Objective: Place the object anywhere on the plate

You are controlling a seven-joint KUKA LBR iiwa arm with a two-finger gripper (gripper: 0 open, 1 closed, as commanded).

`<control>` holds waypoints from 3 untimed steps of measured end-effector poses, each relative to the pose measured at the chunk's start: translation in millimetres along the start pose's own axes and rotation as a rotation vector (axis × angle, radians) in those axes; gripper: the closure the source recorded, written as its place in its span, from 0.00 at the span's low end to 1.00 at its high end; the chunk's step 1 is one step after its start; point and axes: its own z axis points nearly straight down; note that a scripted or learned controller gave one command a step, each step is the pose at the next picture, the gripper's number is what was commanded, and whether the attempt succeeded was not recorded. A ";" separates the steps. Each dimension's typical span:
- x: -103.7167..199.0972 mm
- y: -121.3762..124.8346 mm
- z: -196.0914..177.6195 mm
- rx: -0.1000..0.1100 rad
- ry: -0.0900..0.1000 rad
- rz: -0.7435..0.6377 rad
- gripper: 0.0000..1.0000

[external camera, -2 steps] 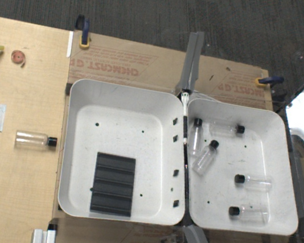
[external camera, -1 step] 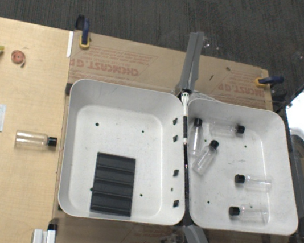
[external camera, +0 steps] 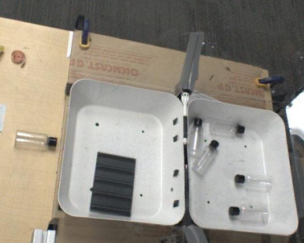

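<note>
Left bin point(external camera: 86, 101) is holding the dark ribbed plate point(external camera: 113, 185), sitting near its front edge. Right bin point(external camera: 286, 146) is carrying five clear vials with black caps — two point(external camera: 196, 136) point(external camera: 206, 156) lying by the left wall, one point(external camera: 225, 127) at the far side, two point(external camera: 251, 181) point(external camera: 248, 212) toward the near right. A sixth vial point(external camera: 36, 139) is lying on the wooden bench point(external camera: 2, 191), left of the bins. Gripper state — cannot tell.

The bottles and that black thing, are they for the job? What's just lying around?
For the job:
clear bottles in the right bin
black ridged plate in the left bin

Lying about:
bottle on the bench
blue clamps
small round disc
</note>
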 end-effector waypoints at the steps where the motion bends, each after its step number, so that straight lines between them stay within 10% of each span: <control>1: -3.0 18.7 0.3 -0.001 0.000 0.002 0.00; 3: -6.5 17.9 -0.1 0.000 0.001 0.001 0.00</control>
